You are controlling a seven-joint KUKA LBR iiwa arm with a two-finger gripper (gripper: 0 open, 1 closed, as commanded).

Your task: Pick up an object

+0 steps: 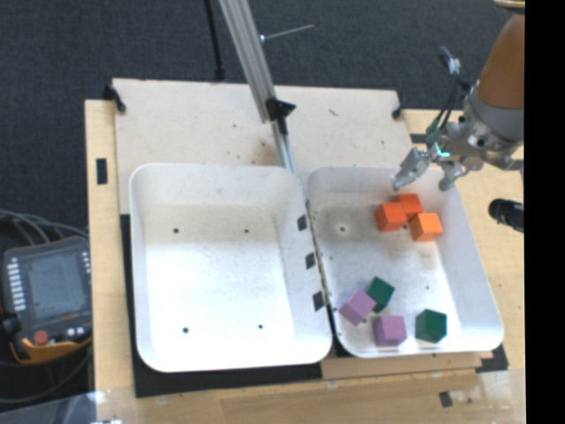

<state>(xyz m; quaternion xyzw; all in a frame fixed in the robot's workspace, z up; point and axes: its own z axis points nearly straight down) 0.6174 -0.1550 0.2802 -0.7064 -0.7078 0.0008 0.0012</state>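
My gripper (pixel 429 177) hangs over the far edge of the right bin (pixel 468 263), its two fingers spread open with nothing between them. Just below it lie two orange blocks touching each other, a darker one (pixel 395 213) and a lighter one (pixel 427 226). Near the bin's front sit two purple blocks (pixel 358 307) (pixel 388 329) and two green blocks (pixel 381 291) (pixel 431 325). The orange band of the arm (pixel 505 60) rises at the upper right.
The left bin (pixel 221 263) lies beside the right one, sharing a middle wall. A slanted metal post (pixel 252 60) stands behind the bins. A teach pendant (pixel 48 290) rests off the bench at the left.
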